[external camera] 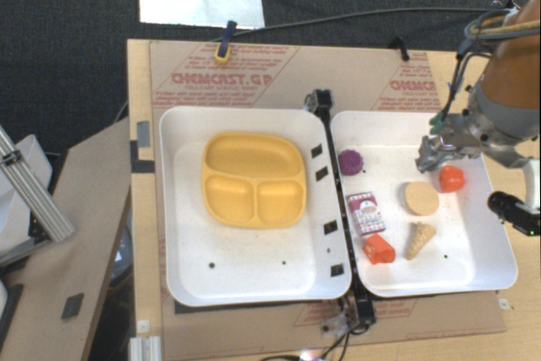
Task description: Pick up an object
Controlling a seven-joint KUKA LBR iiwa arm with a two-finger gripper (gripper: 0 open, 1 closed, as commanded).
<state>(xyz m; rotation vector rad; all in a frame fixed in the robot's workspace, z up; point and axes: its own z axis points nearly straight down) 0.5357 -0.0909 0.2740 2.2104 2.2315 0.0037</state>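
A cardboard sheet [254, 68] printed in red covers the bench, with dark carpet beyond it. In the left white bin [182, 207] lies a yellow three-part plastic tray [254, 180]. The gripper [429, 155] hangs over the right white bin [473, 266], and I cannot tell its state from here. Just beside it sits an orange-red rounded toy [451, 178]. A tan disc [421, 199] and a cone [419, 239] pointing toward the near rim lie close by. A purple ball [350, 161], a small printed box [366, 213] and a red block [379, 249] line the divider.
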